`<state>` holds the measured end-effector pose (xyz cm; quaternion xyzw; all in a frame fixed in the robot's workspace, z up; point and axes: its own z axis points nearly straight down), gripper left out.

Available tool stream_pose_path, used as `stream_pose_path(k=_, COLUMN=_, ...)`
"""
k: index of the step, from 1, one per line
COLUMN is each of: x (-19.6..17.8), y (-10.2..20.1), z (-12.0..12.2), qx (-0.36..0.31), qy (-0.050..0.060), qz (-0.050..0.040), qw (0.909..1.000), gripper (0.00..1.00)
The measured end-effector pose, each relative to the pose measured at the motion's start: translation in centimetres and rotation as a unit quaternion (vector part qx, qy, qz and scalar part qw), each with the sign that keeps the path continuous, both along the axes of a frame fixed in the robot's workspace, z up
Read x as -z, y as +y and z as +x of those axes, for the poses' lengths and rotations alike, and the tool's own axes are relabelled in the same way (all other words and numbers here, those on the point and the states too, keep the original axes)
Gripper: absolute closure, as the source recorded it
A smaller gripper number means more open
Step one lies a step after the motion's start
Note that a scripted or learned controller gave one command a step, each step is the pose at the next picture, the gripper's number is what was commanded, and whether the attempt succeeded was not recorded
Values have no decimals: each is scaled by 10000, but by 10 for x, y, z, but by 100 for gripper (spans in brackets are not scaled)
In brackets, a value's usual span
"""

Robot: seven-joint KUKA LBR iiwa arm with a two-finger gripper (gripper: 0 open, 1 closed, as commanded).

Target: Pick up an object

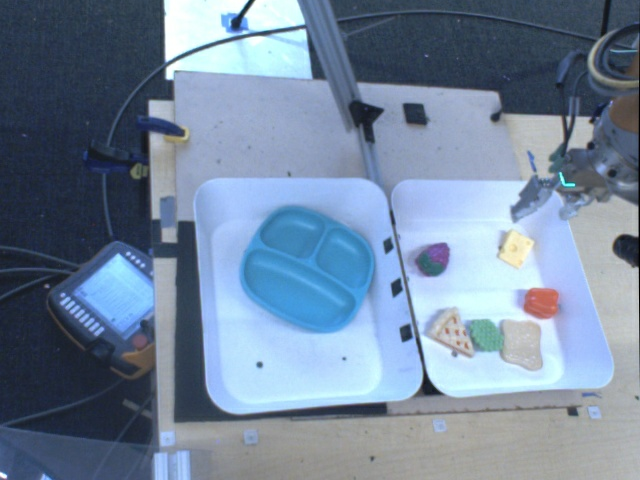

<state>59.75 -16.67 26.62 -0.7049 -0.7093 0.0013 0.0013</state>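
**Arm over rt bin's far edge, food pieces below it**

Going L to R, you've got a handheld pendant (103, 306) off the desk's left side; its screen is lit but the text is too small to read. Next, the left bin (225, 368) holds a blue divided plate (304, 266), sitting tilted, long axis running from near-left to far-right.

In the right bin (590, 363) you'll see six items. A purple-and-green piece (433, 259) lies near the divider. Toward the front edge, a row: a pizza-like wedge (451, 333) w/ its long axis slanting from far-left to near-right, touching a green piece (486, 335), which touches a toast-shaped slice (521, 344) w/ its long axis running roughly front-to-back. A red piece (541, 303) sits just behind the toast. A yellow cheese block (516, 249) sits further back, set at a slant.

The gripper (550, 196) is over the bin's far-right edge, above & behind the cheese. I can't tell how far open the fingers are; nothing visible between them. No readable labels on any item.
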Motion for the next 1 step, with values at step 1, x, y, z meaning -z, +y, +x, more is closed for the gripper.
stream_pose_path(k=1, x=-1, y=0, z=0, qx=-1, qy=-5, qz=-1, qw=10000, gripper=0)
